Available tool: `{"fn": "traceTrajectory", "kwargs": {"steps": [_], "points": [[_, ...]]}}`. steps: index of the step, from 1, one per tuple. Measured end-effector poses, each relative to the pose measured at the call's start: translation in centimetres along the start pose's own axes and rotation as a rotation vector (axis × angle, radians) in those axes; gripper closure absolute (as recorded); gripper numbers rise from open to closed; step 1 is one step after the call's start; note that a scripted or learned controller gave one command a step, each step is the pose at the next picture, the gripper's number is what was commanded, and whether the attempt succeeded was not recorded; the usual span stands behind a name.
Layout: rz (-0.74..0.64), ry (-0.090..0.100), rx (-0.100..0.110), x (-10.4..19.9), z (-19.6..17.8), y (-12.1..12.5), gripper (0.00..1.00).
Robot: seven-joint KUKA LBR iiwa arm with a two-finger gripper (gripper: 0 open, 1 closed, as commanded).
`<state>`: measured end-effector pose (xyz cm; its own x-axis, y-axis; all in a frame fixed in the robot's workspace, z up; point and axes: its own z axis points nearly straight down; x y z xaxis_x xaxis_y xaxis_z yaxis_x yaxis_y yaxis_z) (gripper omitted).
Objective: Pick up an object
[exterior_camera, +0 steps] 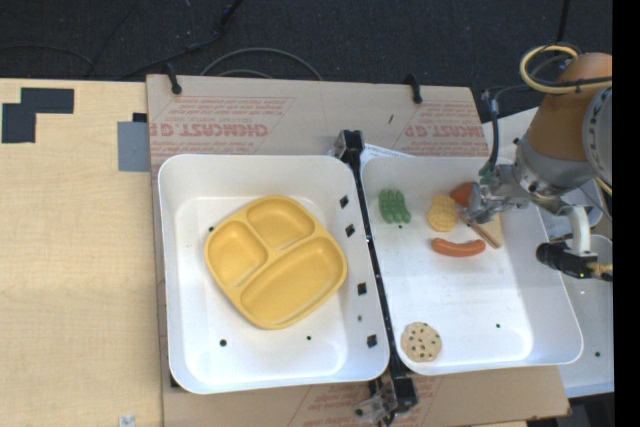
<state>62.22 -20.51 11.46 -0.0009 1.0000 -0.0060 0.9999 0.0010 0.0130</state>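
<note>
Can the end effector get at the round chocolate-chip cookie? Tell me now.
Probably yes. The round chocolate-chip cookie lies alone near the front of the right white bin, nothing over or beside it; the end effector is over that same bin.

My arm (572,130) is grey with an orange band. Bins (190,215) white; divided plate (275,260) yellow; hot dog (458,247) red; cookie (421,341) tan, dark-speckled; green toy (394,206).

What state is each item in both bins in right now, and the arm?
Yellow divided plate: flat in the left bin, compartments bare.
Green toy vegetable: lying loose in the right bin.
Yellow toy corn: lying loose.
Toy sausage: lying flat, untouched.
Cookie: flat near the front rim.
Gripper: low at the bin's right side, beside an orange-red piece.
</note>
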Motion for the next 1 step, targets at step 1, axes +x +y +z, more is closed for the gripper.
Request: {"fn": "traceTrajectory", "kwargs": {"steps": [1], "points": [[-0.001, 0.005, 0.011, -0.25, -4.37, 0.61, 1.0]]}}
